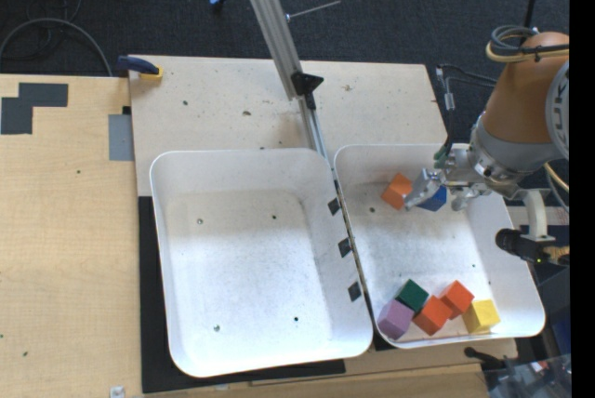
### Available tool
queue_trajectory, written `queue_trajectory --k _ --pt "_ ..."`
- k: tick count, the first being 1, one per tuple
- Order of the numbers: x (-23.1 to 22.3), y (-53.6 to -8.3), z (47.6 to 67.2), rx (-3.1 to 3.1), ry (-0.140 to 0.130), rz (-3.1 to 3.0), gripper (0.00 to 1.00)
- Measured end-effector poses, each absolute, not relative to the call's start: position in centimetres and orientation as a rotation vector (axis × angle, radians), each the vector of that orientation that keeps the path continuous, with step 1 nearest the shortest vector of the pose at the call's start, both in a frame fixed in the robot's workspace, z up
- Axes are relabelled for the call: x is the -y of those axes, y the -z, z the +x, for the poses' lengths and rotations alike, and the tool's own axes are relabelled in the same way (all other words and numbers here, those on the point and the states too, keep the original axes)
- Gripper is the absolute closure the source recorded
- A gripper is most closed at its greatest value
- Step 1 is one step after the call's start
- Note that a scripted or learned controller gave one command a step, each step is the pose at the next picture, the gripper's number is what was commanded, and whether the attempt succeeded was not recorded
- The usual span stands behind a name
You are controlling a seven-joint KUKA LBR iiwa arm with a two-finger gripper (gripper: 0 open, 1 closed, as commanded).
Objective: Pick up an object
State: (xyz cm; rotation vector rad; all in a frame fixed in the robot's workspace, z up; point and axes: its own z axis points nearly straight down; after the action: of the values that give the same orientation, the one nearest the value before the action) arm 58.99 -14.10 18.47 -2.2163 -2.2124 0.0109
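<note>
Camera view has the gripper [429, 192] low in the right bin [521, 243], near its far wall, with an orange block [397, 191] just to its left and a blue block [435, 200] right at its fingers. Whether the jaws are spread or pinching the blue block I cannot tell. Five more blocks [434, 305] cluster by the near wall

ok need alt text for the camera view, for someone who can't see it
A grey and orange robot arm reaches from the right into the right white bin, its gripper low beside an orange block and over a blue object. Five more blocks cluster at that bin's near edge; the left white bin sits alongside.
</note>
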Motion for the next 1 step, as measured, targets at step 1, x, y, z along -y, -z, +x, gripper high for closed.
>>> queue_trajectory --k 1 --pt "15.70 -25.51 53.54 2.221 0.000 -2.225 0.00"
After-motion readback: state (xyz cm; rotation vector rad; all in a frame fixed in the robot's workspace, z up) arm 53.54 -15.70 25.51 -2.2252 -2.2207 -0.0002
